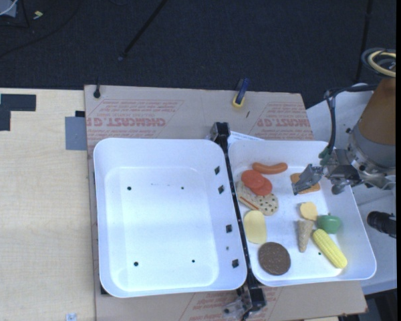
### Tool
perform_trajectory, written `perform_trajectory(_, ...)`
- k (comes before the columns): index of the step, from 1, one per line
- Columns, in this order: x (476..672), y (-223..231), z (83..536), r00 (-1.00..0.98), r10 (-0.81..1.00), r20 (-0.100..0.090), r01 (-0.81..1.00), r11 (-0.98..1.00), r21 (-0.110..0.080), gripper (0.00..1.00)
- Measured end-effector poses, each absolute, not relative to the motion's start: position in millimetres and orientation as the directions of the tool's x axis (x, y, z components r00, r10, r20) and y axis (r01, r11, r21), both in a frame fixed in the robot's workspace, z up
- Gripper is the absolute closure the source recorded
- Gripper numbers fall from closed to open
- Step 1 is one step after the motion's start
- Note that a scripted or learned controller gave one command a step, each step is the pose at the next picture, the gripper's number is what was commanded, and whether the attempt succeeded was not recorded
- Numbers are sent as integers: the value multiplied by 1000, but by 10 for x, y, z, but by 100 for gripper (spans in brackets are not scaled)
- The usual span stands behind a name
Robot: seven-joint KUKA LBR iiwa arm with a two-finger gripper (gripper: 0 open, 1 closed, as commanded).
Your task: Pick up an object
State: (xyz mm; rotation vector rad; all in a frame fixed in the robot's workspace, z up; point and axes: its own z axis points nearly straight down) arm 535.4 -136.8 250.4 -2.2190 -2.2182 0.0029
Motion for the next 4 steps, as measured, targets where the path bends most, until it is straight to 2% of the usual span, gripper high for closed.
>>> perform_trajectory(1,5551,-892,1172,-3,1000,4,1000,3,-12,0)
perform_trajectory(2,5911,-1202,852,1,1000,0,1000,-1,-3,0)
perform_trajectory(3,6456,-1282,880,-2,1000,-1,1000,2,2,0)
perform_trajectory(4,6439,-1541,881,0,1000,0,1000,0,-1,0)
